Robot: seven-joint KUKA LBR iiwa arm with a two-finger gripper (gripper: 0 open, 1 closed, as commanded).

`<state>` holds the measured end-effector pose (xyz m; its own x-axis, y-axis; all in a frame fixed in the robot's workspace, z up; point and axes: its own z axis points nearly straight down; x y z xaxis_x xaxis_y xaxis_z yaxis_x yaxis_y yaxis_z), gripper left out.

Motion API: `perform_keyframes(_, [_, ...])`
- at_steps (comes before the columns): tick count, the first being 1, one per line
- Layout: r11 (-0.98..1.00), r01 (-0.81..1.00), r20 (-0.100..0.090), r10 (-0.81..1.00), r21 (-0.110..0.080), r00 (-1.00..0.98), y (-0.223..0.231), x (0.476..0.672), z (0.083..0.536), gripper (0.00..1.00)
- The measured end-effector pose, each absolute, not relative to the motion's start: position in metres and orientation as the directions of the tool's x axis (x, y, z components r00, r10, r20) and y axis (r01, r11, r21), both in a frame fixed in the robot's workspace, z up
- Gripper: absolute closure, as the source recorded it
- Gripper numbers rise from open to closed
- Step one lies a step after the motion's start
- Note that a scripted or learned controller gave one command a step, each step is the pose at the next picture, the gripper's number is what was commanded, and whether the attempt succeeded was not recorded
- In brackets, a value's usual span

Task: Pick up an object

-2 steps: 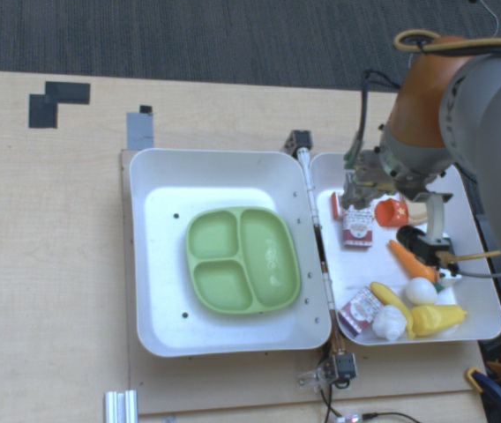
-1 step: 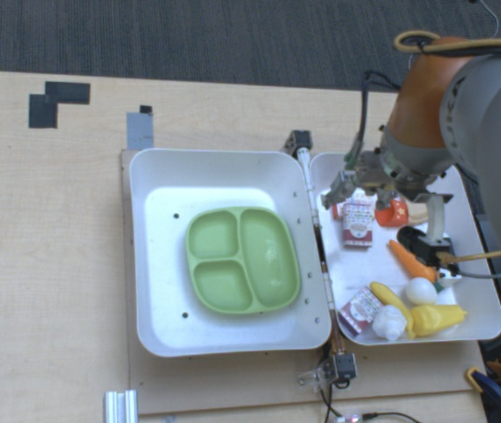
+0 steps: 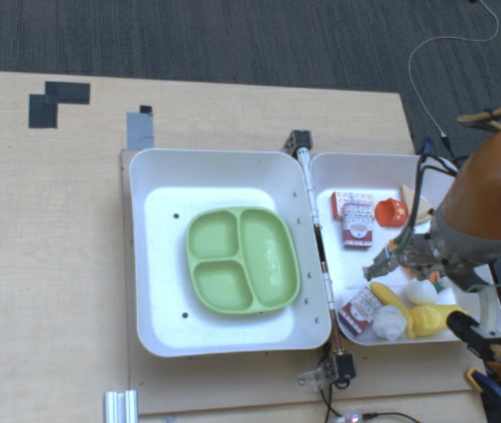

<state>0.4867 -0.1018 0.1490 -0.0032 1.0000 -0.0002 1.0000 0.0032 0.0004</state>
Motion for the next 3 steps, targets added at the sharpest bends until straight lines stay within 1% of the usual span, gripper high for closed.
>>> perform_keyframes(1, [0.001,1.0,0.0,1.0,0.006,-0.001,-0.084,0.488,0.086,0.0])
perform_keyframes(2, [0.003,1.0,-0.001,1.0,0.012,-0.003,-0.084,0.491,0.098,1.0])
perform_keyframes(3, [0.006,1.0,0.001,1.0,0.004,-0.006,-0.046,0.541,0.185,1.0])
